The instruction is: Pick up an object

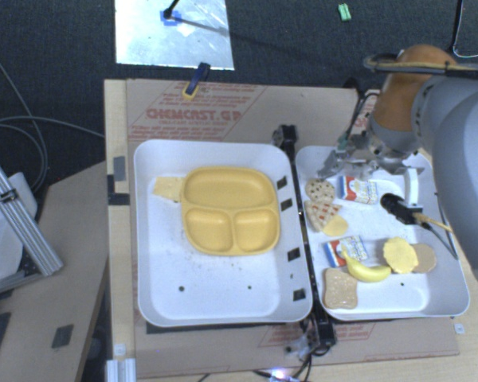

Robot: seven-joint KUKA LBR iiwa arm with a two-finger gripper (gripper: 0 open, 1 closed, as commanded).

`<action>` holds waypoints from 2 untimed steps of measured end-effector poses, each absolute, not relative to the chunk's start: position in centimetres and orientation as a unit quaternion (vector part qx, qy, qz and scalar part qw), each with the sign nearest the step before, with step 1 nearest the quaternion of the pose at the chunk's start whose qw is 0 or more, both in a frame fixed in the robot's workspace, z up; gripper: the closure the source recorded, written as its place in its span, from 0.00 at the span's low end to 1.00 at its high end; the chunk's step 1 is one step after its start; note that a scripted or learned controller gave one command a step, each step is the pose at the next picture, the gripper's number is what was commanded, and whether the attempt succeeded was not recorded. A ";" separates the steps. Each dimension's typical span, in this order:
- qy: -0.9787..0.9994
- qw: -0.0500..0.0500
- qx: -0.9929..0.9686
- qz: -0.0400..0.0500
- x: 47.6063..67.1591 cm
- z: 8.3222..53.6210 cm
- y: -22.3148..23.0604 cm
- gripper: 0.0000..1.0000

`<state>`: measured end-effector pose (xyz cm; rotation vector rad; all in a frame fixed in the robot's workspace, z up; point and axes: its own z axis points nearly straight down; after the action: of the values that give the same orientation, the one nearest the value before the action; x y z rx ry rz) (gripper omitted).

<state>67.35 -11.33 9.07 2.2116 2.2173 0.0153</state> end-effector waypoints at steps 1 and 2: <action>0.709 0.008 0.706 0.007 66.6 9.2 -12.0 0.00; 0.709 0.010 0.705 0.004 65.6 9.2 -9.0 0.00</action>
<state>65.56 -8.99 9.22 2.1994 2.2144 0.0131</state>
